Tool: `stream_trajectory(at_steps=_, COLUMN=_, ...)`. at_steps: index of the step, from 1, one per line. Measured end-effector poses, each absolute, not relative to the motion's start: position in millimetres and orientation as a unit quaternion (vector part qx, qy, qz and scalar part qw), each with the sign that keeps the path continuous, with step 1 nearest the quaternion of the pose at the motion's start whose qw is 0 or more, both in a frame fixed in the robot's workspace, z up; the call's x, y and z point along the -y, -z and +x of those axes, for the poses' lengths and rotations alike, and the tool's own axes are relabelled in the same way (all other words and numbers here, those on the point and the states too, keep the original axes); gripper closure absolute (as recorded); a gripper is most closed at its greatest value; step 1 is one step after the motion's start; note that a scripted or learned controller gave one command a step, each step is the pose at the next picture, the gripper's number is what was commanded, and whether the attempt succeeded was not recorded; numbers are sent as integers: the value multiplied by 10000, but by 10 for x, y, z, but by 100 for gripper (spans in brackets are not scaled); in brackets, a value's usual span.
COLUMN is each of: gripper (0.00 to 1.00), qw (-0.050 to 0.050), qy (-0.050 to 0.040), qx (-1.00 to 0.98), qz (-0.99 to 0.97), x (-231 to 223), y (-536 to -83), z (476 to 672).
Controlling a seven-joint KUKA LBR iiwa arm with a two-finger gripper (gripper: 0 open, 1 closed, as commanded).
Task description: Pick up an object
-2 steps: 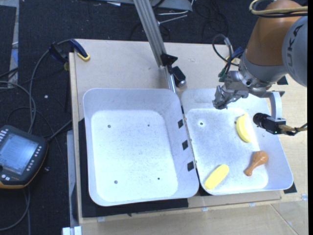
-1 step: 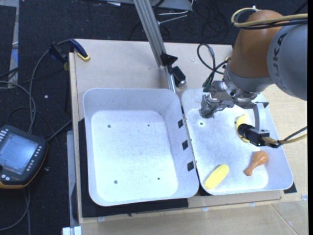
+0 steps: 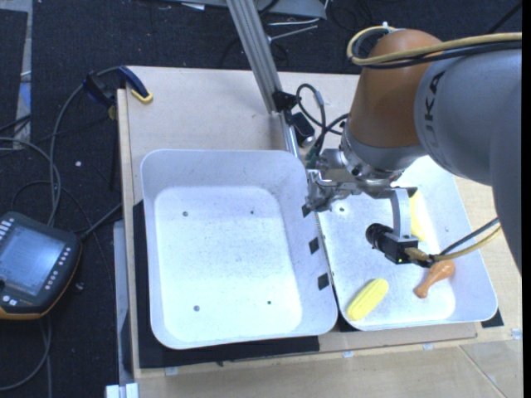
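My gripper hangs low over the near-left part of the right bin, close to the wall it shares with the left bin. The orange wrist band and grey arm cover much of that bin's far half. A yellow corn cob lies near the front rim of the right bin, well in front of the gripper. To its right rests an orange carrot-shaped toy. A pale yellow object peeks out from under the arm at the right. I see nothing held in the gripper.
The left bin sits beside the right one, their rims touching. A slanted aluminium post rises behind the bins. A black cable fitting on the arm hangs over the right bin. A teach pendant lies off the bench at left.
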State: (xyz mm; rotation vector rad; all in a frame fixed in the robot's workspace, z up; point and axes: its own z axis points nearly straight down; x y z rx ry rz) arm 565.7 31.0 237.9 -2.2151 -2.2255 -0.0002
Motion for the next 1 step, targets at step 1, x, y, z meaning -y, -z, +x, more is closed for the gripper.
stream_trajectory(at_steps=1, gripper=100, qw=6, qy=0, qx=7085, qz=-7057, x=-818, y=-2282, z=5442)
